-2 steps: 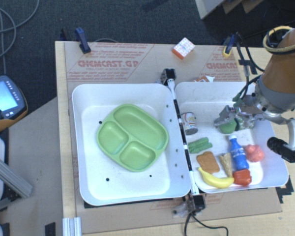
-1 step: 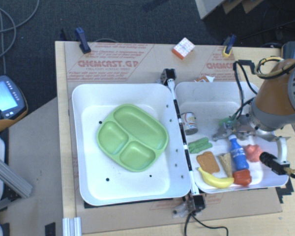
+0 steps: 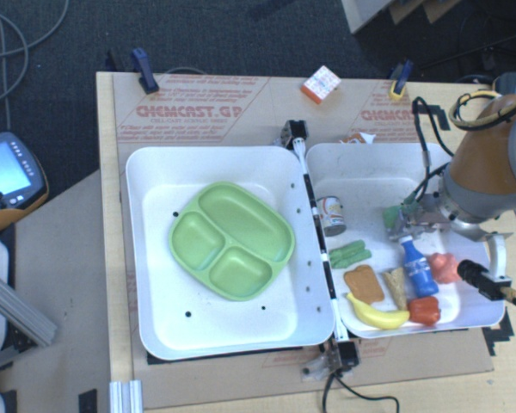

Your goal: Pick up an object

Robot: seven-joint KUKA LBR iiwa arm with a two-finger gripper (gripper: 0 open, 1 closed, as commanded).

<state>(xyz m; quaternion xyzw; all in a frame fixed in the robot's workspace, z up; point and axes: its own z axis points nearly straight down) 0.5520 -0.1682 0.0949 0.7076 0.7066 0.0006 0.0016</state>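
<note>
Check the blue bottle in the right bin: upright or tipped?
Tipped. The bottle lies on its side on the bin floor, white cap toward the arm, base by the red item.

Two bins [image 3: 146, 179], one green tray [image 3: 232, 240]

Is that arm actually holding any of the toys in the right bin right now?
It cannot be told. The gripper sits low in the right bin, just above the blue bottle, with nothing visibly between its fingers.

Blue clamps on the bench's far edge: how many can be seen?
2. One blue clamp grips the far edge above the left bin; the other clamp is above the right bin. More may be hidden behind the arm.
</note>
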